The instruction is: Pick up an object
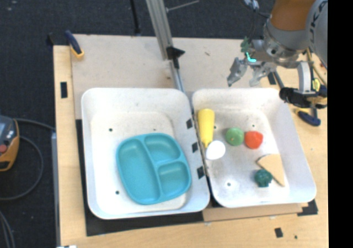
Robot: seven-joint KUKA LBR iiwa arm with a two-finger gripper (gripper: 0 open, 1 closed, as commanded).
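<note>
We see tool [246,74] upper right of frame, above right white bin [292,131], prongs apart, grasping nothing. We pick small round green plastic ball [235,136], bin centre: likely light, stiff, slippery; pinch across widest middle.

A: Arm [300,4] look?
B: Fat rounded orange band, grey housing below it and at the right edge. Shiny finish.
A: Wrist?
B: Grey metal flange, small teal-green light on its left side. Thin dark cables loop over the top.
A: Gripper [246,74]?
B: Two short pale grey metal fingers [236,71], blocky and angular. Screws too small to tell.
</note>
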